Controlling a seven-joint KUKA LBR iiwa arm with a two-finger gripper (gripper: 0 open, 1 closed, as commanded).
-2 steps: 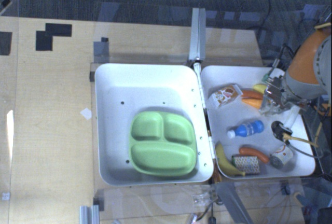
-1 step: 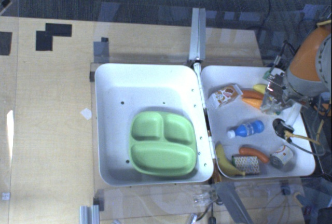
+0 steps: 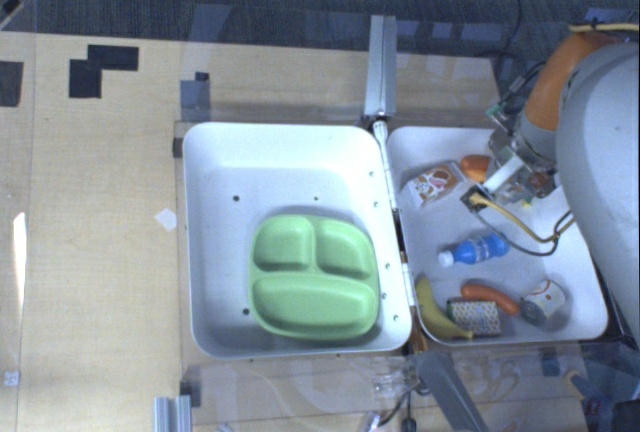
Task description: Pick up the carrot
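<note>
The carrot [image 3: 490,296] is orange and slim. It lies near the front of the right bin [image 3: 580,325], between a blue bottle [image 3: 475,250] and a grey textured block [image 3: 476,317]. My gripper [image 3: 507,176] hangs over the back of the same bin, well behind the carrot and apart from it. A small orange object [image 3: 475,166] sits just to the gripper's left, partly hidden by it.
The right bin also holds a snack packet [image 3: 432,185], a banana [image 3: 436,310] along its left wall and a small grey can [image 3: 545,302]. A green divided plate [image 3: 314,275] lies in the left bin [image 3: 215,220]. The arm covers the right bin's right side.
</note>
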